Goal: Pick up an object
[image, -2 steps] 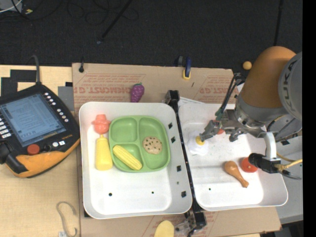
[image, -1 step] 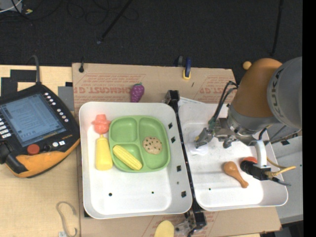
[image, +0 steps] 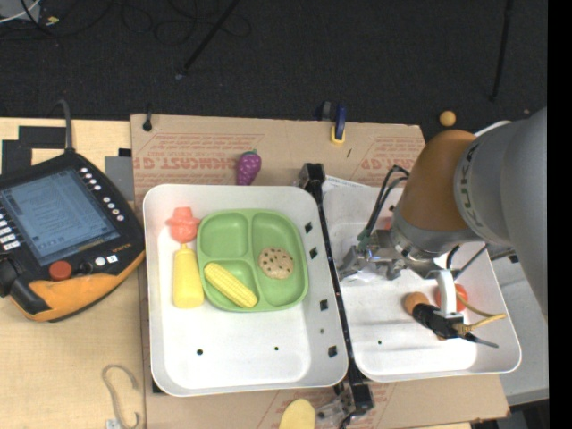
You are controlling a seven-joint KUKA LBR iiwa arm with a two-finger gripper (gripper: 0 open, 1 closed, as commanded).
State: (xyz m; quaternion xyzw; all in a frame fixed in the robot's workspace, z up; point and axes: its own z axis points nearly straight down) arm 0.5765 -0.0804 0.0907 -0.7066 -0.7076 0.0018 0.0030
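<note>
Your candidates: in the left bin (image: pixel 170 347), a green divided tray (image: pixel 299 280) holding a yellow corn cob (image: pixel 231 285) and speckled cookie (image: pixel 276 262), pink-capped yellow bottle (image: pixel 186 271) beside it; gripper (image: pixel 371 257) over the right bin (image: pixel 500 351), fingers' spread indiscernible.

Even overhead light, soft shadows, slightly blurry, dark background.

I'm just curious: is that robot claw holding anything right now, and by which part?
It cannot be told: the gripper hangs low in the right bin, with nothing clearly between its tips.
</note>
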